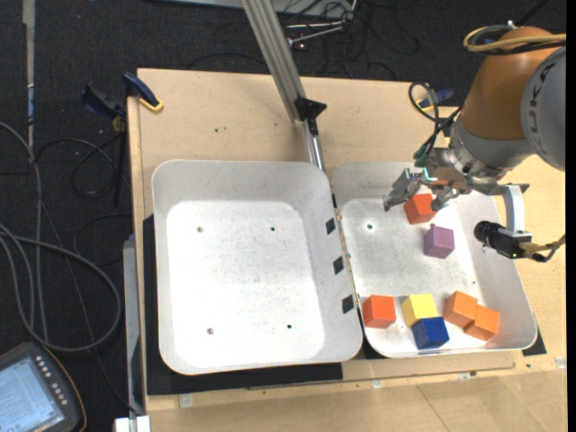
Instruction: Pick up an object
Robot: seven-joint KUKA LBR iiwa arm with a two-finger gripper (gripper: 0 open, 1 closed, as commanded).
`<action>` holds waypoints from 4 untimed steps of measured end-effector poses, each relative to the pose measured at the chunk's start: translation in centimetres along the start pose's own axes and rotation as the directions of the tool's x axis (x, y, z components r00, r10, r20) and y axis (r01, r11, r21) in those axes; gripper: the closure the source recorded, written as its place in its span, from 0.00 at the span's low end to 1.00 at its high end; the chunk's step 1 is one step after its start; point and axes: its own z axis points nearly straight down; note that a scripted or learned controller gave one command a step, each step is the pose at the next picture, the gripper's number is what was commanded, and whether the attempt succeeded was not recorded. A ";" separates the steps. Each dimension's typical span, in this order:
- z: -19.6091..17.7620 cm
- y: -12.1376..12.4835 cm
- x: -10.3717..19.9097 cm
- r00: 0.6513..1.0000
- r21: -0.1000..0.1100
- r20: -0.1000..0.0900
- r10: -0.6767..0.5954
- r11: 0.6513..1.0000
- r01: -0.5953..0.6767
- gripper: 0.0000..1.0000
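- While the two-finger gripper (416,196) hung over the far part of the right-hand shallow white bin (517,295), a small orange-red block (418,208) sat right at its tip; whether the claw was apart or clamped on that block, I could not tell, since the wrist hid the contact.
- Judged from this, the pick was at the grasp stage at best: no block was plainly lifted clear, so the raise was left to do.
- At about four o'clock from the claw, just beside it, lay a small purple cube (438,240).
- Further out toward six o'clock, along the bin's near wall, stood an orange cube (379,310), a yellow cube (418,308), a blue cube (431,332) and two orange blocks (473,314) touching each other.
- At nine o'clock lay the left-hand shallow white bin (175,241), speckled.
- On the grey arm (547,79) some letters showed, cut off by the frame edge and not legible as a word.
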 end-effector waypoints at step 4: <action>10.8 -1.7 -0.2 1.000 -0.001 0.001 0.002 1.000 -0.002 0.00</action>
